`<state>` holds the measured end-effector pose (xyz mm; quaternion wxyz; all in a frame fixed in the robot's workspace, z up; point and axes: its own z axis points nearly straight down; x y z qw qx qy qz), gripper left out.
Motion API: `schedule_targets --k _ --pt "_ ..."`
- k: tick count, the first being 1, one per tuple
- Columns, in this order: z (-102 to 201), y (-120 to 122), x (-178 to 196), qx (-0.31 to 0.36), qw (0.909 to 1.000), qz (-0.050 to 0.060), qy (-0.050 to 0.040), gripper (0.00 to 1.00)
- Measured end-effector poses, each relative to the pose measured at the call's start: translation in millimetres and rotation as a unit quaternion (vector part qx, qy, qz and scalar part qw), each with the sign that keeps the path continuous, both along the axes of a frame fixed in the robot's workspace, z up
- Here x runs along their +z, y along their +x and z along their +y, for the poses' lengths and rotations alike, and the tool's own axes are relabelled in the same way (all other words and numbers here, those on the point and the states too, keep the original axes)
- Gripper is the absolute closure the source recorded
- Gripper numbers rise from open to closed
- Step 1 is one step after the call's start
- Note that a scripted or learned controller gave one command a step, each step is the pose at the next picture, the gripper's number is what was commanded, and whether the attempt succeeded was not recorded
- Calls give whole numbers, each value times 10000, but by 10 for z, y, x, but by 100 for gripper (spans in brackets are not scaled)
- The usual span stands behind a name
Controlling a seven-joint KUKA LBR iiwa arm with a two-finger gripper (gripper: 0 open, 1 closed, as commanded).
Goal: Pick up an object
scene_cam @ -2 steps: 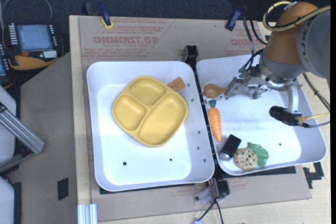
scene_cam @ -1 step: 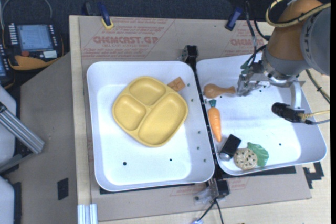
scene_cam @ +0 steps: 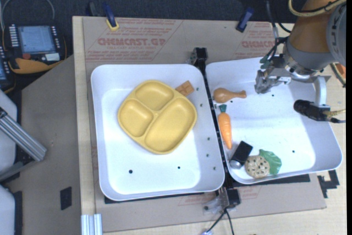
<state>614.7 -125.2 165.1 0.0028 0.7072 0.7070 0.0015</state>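
- The jaws (scene_cam: 266, 84) hang over the upper part of the right bin (scene_cam: 316, 140); whether they stand open or closed cannot be told from this slanted view, and nothing shows between them.
- Just to their left, apart from them, a tan drumstick-shaped toy (scene_cam: 228, 95) lies against the bin's left wall.
- Below it, an orange carrot (scene_cam: 224, 127) lies lengthwise along the same wall.
- Near the bin's lower edge, a small black block (scene_cam: 241, 152) touches a speckled cookie (scene_cam: 256, 166), with a green leafy piece (scene_cam: 271, 160) just beside the cookie.
- A dark cylindrical part (scene_cam: 309, 109) juts out over the bin's right side.
- In the left bin (scene_cam: 110, 135), a yellow divided plate (scene_cam: 157, 116) sits tilted, a small brown block (scene_cam: 185, 88) touching its upper right rim.
- Both bins rest on the table (scene_cam: 88, 58).
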Motion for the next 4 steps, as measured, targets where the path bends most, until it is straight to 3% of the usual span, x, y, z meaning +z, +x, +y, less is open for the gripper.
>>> schedule_targets --k 2,3,4 --pt "80 3 895 9 10000 -10 -1 100" --pt "609 114 730 30 10000 41 20 100" --pt "1118 238 791 33 10000 12 13 100"
